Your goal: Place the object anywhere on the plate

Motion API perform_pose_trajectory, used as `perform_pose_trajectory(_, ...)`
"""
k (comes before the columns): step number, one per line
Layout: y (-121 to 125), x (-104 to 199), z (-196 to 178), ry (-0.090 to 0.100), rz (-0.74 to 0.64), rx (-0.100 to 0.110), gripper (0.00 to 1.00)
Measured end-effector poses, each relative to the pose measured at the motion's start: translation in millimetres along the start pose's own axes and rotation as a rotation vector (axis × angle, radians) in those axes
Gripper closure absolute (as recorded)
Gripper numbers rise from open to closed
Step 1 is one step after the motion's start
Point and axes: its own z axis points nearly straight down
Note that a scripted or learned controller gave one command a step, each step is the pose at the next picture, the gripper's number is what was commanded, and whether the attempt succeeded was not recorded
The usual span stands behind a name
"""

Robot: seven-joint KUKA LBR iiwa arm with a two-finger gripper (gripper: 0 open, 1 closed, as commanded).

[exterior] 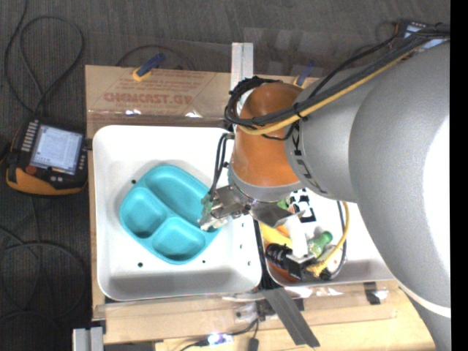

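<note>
While the gripper (212, 216) hovers at the plate's (150, 210) right edge, ready for placing, its grasp state cannot be told.

Plate (162, 212): smooth turquoise plastic, slight sheen. Bin (110, 269): glossy white plastic. Arm shell (409, 167): matt grey. Backing board (157, 93): brown cardboard.

A large grey arm (395, 145) reaches in from the right, its orange band (267, 141) above the wrist. The gripper (213, 216) points down and left, low over the left bin's right side.
</note>
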Motion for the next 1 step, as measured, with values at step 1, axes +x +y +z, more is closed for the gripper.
perform_pose_trajectory(1, 0.0, 0.1, 0.0, 0.0, 0.0, 0.0, 0.0)
